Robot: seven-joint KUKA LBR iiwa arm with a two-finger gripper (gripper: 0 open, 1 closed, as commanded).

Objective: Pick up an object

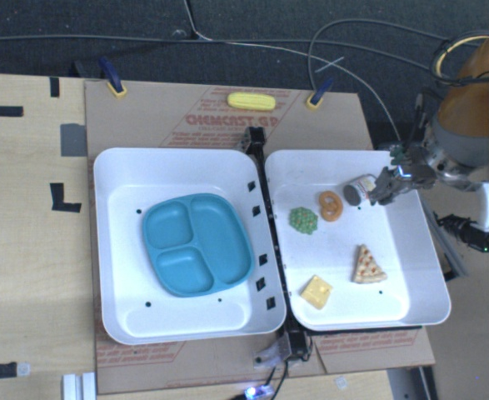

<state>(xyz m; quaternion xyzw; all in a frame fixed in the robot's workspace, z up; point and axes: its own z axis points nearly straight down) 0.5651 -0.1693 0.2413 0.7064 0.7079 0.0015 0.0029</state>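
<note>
A pale wooden bench [27, 223] fills the frame, carrying a brown cardboard sheet [169, 119] on which two white bins sit side by side, touching at the centre. The left bin [111, 173] holds a blue divided plate [198, 244], lying flat and slightly turned. The grey and orange arm [465, 115] enters at the right edge, and its gripper [383, 188] hangs over the upper right part of the right bin [411, 307]; whether it is wide or narrow cannot be told, and nothing is seen held in it. A yellow oblong piece [251, 101] lies on the cardboard above the bins. In the right bin, a tan triangular slice [366, 266] lies at lower right, a yellow block [316, 292] at lower left, a green lump [303, 220] at centre left, and an orange ring [331, 205] just beside it, near the gripper.
</note>
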